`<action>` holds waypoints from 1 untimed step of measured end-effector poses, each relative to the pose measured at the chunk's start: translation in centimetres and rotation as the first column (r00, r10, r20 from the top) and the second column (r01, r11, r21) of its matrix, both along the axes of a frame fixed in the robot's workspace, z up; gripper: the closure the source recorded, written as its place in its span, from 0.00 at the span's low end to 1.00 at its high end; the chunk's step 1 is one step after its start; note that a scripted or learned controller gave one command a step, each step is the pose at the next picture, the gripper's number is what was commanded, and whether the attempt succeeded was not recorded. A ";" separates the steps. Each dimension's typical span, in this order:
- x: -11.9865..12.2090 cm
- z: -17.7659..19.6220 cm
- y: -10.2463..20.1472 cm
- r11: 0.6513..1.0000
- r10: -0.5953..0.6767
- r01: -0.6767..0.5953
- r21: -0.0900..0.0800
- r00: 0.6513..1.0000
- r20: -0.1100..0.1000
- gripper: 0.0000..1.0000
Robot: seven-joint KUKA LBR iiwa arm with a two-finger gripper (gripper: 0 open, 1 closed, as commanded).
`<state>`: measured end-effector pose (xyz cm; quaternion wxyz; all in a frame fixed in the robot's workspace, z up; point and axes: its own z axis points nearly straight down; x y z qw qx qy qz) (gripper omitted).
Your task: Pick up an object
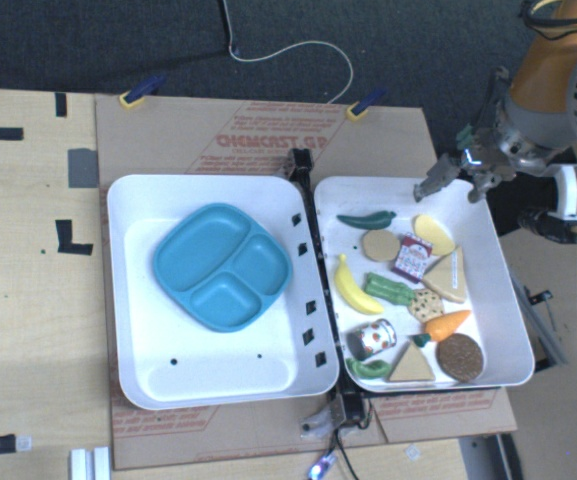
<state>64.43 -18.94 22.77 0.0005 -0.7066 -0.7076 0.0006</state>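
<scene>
From my remote seat I see the end effector [452, 182] hanging over the far right corner of the right bin [503, 268], its two dark fingers spread apart with nothing between them. The grey arm [548, 78] with its orange band reaches in from the right edge.

The right bin holds all the small toy food. Nearest the end effector lie a dark green chilli pepper [366, 219] and a pale yellow potato-like piece [433, 232]. Just below them sit a tan round cookie [378, 245] and a small red-and-white packet [412, 258], touching one another. A banana [351, 285] lies along the bin's left side, with a green pea pod [388, 290] just beside it. A pale cheese wedge [450, 277] rests toward the right wall, above a spotted cracker [426, 304] and an orange carrot [446, 324]. Along the near edge sit a small can [373, 339], a tan triangular slice [412, 365] and a brown round patty [460, 356].

The left bin [133, 268] carries a blue divided plate [222, 266], lying flat. Both bins rest on a cardboard sheet [258, 138] on the worktop [28, 268].
</scene>
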 end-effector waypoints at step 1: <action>-4.0 -2.7 6.1 1.000 0.002 -0.002 0.002 1.000 -0.005 0.00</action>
